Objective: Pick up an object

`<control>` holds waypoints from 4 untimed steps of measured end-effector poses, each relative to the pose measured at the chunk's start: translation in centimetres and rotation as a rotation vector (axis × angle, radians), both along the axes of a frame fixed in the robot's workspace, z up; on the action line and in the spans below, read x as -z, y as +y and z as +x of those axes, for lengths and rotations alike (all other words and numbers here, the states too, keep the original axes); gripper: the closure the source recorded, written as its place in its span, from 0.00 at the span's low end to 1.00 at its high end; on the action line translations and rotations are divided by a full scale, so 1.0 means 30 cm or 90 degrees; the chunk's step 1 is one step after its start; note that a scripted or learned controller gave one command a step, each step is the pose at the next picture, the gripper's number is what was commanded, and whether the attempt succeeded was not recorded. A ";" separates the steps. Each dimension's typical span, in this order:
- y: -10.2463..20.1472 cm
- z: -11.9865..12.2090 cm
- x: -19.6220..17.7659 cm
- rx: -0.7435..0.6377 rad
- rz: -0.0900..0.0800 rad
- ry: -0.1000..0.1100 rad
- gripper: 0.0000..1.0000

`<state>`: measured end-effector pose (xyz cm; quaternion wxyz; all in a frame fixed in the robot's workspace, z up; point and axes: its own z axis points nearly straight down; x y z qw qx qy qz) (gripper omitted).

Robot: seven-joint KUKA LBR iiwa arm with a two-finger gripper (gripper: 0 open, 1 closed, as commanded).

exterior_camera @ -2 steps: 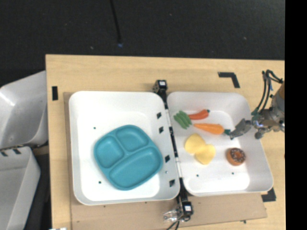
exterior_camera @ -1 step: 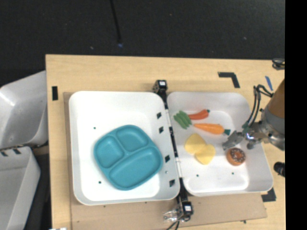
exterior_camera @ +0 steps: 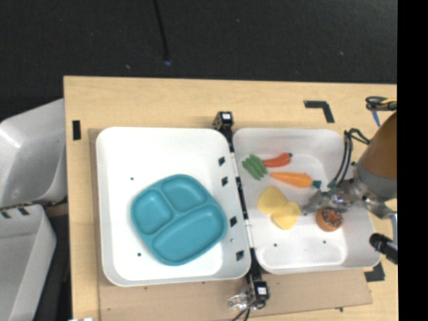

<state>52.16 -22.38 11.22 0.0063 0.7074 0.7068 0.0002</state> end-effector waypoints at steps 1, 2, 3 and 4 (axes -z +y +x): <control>-0.009 0.009 -0.052 0.002 -0.003 -0.007 1.00; -0.004 0.023 -0.266 -0.003 0.003 0.001 1.00; -0.009 0.029 -0.443 -0.003 0.003 0.001 1.00; -0.013 0.033 -0.583 -0.003 0.004 0.002 1.00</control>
